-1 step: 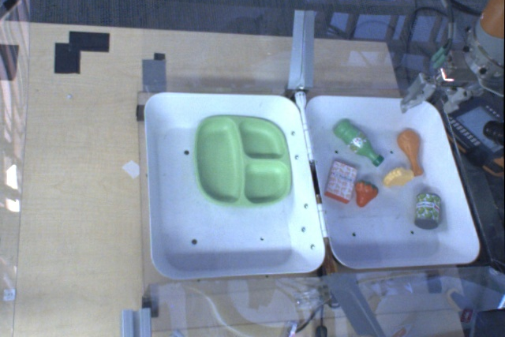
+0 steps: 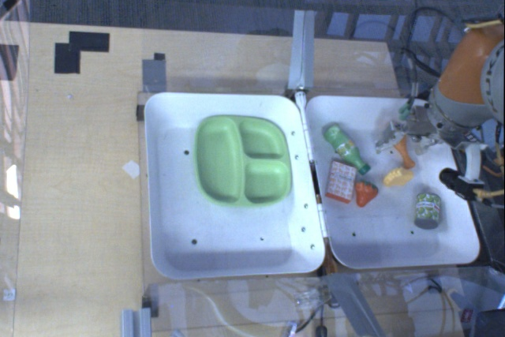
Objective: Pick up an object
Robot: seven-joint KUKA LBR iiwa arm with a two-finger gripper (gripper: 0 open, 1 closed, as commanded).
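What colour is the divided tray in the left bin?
Light green; the divided tray shows plainly in the camera view.

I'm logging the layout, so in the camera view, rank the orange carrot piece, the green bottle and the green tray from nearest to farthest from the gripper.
From the gripper:
1. Orange carrot piece, just below it, right bin.
2. Green bottle, farther left, same bin.
3. Green tray, in the left bin.

Right bin [image 2: 442,249] holds green bottle [image 2: 346,147] lying tilted at left, red-white box [image 2: 341,181] flat below it, touching red piece [image 2: 365,193]. Yellow piece [image 2: 398,177], orange piece [image 2: 405,152] mid-bin; small can [image 2: 427,211] lower right
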